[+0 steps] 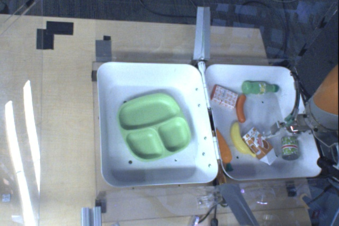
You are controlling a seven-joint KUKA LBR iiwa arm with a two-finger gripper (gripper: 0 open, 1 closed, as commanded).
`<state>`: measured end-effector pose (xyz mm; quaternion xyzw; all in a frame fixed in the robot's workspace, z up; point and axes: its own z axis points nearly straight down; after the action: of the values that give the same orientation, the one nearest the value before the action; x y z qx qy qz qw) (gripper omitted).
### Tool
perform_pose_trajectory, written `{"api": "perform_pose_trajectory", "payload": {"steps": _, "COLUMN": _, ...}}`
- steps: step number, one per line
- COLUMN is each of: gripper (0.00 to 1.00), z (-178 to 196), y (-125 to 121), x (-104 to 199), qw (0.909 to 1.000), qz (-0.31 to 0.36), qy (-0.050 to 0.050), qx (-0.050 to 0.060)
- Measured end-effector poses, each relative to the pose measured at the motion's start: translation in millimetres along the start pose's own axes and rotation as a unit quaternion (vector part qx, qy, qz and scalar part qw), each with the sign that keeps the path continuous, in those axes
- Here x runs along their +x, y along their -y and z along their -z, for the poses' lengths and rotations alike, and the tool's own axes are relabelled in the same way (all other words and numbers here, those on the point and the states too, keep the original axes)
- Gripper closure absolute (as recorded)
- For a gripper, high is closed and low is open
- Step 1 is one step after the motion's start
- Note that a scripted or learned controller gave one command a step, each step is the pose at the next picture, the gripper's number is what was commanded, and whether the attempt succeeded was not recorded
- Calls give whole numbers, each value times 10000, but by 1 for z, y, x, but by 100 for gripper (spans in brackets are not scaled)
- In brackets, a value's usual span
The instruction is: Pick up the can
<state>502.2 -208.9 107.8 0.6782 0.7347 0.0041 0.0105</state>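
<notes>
Gripper [286,127] low in the right bin [275,169], near its right wall, arm coming in from the right w/ orange band at frame edge. Metal bits blur together there — can't tell how it's set or whether it has anything. Can [290,147] sits just below it, upright or nearly so, greenish label, pale top, close to the bin's right-front corner; touching or apart, can't tell. Left of can: small carton [258,141], then banana [239,138], carrot [224,148] along the divider. Further back, sausage [241,107], red packet [224,96], green bottle [259,87]. Left bin holds a green tray [153,125]. Judgement — can is rigid, smooth-sided, prob. slippery, light if empty; grip across the mid-body from above, squarely, as the wall and carton leave little room.
</notes>
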Motion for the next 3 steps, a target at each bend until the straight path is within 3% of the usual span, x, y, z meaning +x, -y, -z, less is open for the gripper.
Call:
{"api": "perform_pose_trajectory", "payload": {"steps": 1, "gripper": 0, "z": 0, "y": -1, "x": 0, "qw": 9997, "qz": 248, "qy": 8, "qx": -21}}
{"api": "perform_pose_trajectory", "payload": {"steps": 2, "gripper": 0, "z": 24, "y": -45, "x": -1, "qw": 9997, "qz": -227, "qy": -41, "qx": 84}}
{"api": "perform_pose_trajectory", "payload": {"steps": 3, "gripper": 0, "z": -8, "y": 15, "x": 5, "qw": 9974, "qz": -706, "qy": -50, "qx": 96}}
